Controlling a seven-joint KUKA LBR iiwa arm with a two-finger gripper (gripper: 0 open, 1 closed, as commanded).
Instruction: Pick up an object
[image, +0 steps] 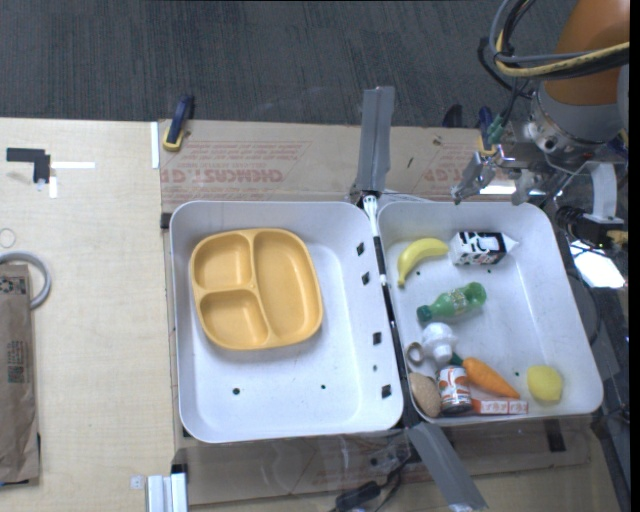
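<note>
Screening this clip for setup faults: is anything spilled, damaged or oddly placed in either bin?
Nothing looks spilled or broken. The green bottle and small can lie on their sides in the right bin, loosely scattered among the other items. The yellow divided plate sits flat in the left bin.

Right bin (560, 262) upper right floor free; banana (420, 257), bottle (453, 301), carrot (490, 376) crowd left/bottom

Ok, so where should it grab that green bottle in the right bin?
Likely across the middle of the green bottle, from straight above. It lies flat on its side, white cap toward the bin's centre wall, so the gripper should close across its narrow width, clear of the banana.
</note>
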